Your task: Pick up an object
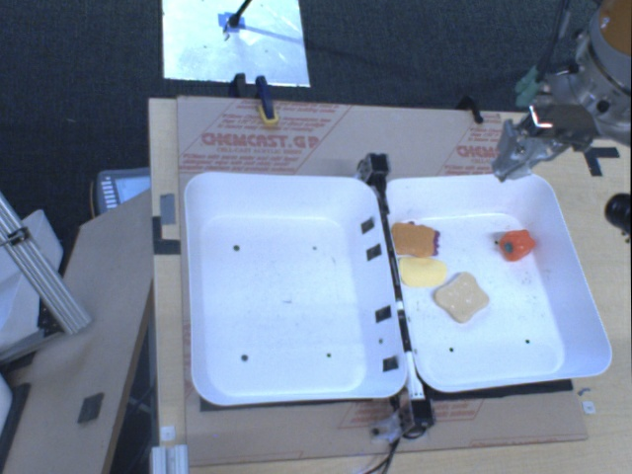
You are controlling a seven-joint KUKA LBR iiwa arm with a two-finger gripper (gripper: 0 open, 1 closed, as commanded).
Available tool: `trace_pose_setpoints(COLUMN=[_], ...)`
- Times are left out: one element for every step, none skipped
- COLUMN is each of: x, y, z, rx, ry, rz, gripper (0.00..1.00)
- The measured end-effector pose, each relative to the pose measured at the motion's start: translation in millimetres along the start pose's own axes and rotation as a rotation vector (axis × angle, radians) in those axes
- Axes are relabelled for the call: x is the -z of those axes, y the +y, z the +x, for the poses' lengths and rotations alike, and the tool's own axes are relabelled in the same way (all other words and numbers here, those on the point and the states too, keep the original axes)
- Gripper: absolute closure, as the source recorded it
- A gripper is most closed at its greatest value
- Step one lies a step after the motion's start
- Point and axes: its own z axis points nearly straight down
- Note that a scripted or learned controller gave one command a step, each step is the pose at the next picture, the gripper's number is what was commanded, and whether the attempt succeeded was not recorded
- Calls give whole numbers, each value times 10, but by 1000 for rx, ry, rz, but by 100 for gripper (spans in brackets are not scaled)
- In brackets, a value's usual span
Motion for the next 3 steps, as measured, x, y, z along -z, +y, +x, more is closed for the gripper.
trace_pose_setpoints(x=[-508,-204,75], y=[167,221,899], z=[807,1654,2041], rx=[1,0,-4], ry=[0,2,0], rz=[23,18,13], gripper=[100,100,100])
